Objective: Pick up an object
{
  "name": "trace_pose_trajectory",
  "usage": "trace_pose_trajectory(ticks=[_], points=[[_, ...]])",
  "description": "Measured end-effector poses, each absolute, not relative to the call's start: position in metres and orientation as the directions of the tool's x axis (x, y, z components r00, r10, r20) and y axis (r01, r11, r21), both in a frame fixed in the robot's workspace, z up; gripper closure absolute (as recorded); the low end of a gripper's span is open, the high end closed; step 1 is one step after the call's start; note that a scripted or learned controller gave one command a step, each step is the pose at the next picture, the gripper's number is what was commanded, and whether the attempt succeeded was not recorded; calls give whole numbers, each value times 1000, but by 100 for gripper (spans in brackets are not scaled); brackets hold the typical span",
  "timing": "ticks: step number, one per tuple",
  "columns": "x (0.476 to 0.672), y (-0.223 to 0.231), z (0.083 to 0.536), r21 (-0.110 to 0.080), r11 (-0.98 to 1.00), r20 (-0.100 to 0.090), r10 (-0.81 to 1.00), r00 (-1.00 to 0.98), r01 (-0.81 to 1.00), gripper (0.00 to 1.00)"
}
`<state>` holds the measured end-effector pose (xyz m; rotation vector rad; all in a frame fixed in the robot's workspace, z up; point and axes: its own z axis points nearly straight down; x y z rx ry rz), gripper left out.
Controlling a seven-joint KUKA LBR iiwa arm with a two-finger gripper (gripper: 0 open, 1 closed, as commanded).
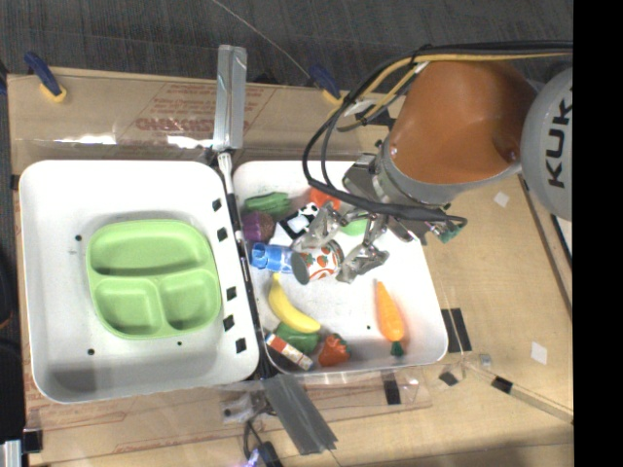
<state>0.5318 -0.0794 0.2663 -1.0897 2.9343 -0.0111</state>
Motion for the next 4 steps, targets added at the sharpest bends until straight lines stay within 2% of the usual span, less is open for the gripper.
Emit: trace_pose_trajectory(ticks=[1,2,3,4], points=[[502,-78,205,3,749,2,-663,-749,-663,100],[497,-168,102,-1,731,-2,-682,-731,-682,100],[552,-117,92,1,791,-3,-612,-791,-612,100],[590,-74,197,-7,801,-9,-599,-801,-599,100]])
